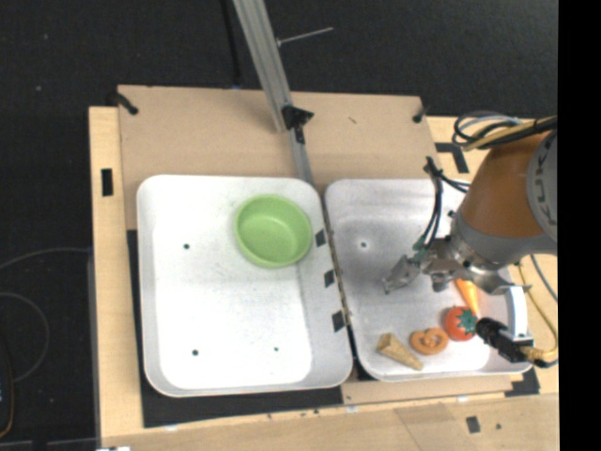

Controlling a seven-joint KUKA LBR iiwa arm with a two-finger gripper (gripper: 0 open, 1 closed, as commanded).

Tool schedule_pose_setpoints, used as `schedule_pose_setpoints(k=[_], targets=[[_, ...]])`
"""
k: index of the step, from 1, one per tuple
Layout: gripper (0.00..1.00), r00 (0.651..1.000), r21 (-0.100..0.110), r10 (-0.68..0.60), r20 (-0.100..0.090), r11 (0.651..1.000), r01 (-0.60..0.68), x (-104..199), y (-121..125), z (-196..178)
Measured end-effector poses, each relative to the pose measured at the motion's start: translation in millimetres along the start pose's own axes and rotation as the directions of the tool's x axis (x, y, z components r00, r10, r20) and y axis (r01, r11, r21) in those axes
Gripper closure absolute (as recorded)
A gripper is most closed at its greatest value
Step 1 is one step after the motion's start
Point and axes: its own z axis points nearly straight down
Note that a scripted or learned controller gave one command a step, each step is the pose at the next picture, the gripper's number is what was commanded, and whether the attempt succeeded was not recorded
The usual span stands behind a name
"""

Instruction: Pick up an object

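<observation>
One green bowl (273,231) sits in the left bin (188,346). The right bin (366,214) holds three small items: a tan wedge (399,350), an orange pretzel-like piece (429,340) and a red-orange toy (459,322). The gripper (406,272) hangs above them, spread and holding nothing.

Open floor across most of left shallow white bin (188,346); round green plastic bowl (273,231) blocking its upper right. Small tan wedge (399,350), orange ring (429,340), red ball (459,323) crowding right white bin (366,214) front edge.
</observation>
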Motion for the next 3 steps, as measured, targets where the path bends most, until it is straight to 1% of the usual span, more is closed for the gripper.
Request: schedule_pose_setpoints(k=[1, 2, 3], targets=[[0.0, 1.0, 0.0, 0.0, -0.001, 1.0, 0.0, -1, -1, 52], [1.0, 1.0, -0.009, 0.003, -0.002, 1.0, -0.003, -1, 2, 39], [1.0, 1.0, -0.011, -0.004, 0.0, 1.0, 0.004, 2, -5, -14]])
